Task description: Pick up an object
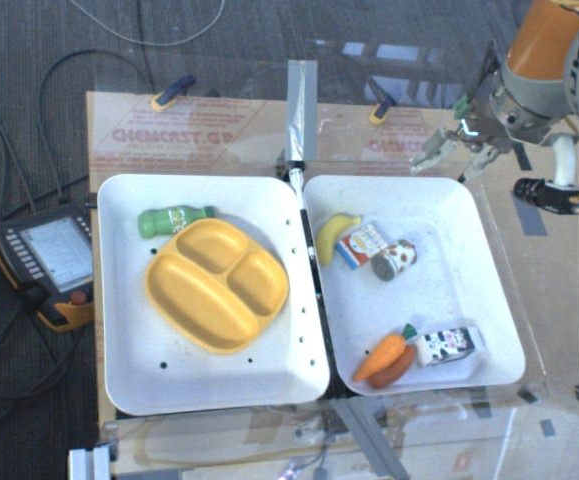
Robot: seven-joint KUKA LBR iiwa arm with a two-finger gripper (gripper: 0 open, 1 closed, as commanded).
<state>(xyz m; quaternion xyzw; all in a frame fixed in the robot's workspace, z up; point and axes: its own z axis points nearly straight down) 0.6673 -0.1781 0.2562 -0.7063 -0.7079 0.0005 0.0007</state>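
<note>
we see the hand [461, 155] spread wide and holding nothing above the right bin's [489, 258] far rim; the banana [331, 234] lies near it, lower left.

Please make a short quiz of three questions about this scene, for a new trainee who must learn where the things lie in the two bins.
1. True or false: the yellow divided tray lies in the left bin.
2. Which thing touches the carrot in the right bin?
A. the banana
B. the small milk carton
C. the green bottle
3. Fill in: the gripper hangs above the bench, outside the far edge of the ____ bin, with nothing between its fingers.

Key: 1 true; 2 B; 3 right.
</note>
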